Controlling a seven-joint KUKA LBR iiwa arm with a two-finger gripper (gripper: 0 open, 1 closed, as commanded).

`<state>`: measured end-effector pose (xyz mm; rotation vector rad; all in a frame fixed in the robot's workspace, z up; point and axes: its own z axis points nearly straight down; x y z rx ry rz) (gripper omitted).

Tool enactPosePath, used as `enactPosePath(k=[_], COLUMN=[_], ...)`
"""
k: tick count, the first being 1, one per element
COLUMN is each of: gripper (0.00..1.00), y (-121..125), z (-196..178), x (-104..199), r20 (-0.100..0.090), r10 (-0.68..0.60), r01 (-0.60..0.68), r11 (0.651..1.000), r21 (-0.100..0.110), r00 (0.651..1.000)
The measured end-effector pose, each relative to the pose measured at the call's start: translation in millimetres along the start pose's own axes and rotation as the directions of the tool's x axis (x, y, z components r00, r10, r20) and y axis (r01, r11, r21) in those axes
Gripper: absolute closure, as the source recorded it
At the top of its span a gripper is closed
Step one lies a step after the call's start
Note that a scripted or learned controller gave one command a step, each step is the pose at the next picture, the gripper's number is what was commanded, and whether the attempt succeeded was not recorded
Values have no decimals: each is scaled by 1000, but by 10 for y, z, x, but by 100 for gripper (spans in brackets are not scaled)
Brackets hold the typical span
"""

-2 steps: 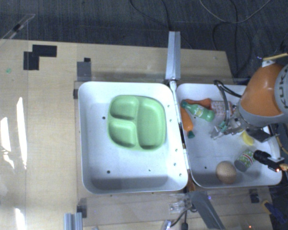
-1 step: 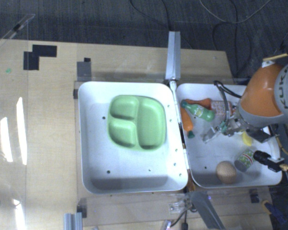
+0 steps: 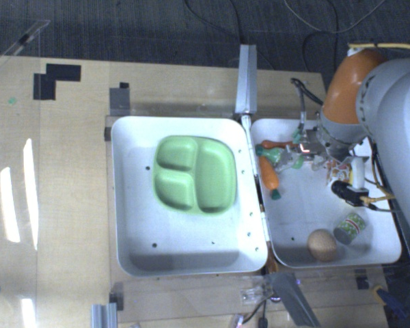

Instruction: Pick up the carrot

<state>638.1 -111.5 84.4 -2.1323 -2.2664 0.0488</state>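
Observation:
The carrot (image 3: 268,175) is orange with a dark green end and lies along the left wall of the right bin (image 3: 369,255), its green end pointing to the front. My gripper (image 3: 297,153) hangs low over the back of that bin, just right of and behind the carrot and apart from it. A small red-orange and pale green thing (image 3: 272,149) lies between the gripper and the carrot's back end.
The left bin (image 3: 133,251) holds a green divided plate (image 3: 195,173). At the front of the right bin are a tan round thing (image 3: 321,244) and a small green-labelled can (image 3: 349,227). The grey arm (image 3: 389,108) covers the right bin's back right.

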Motion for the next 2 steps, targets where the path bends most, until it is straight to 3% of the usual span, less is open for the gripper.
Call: enactPosePath(k=[1, 2], gripper=[0, 100], y=[-839, -816], z=[7, -86], x=[254, 259], r20=[-16, -17], r10=[333, 331], r01=[-333, -332], r11=[942, 942], r21=[-50, -54], r00=[943, 943])
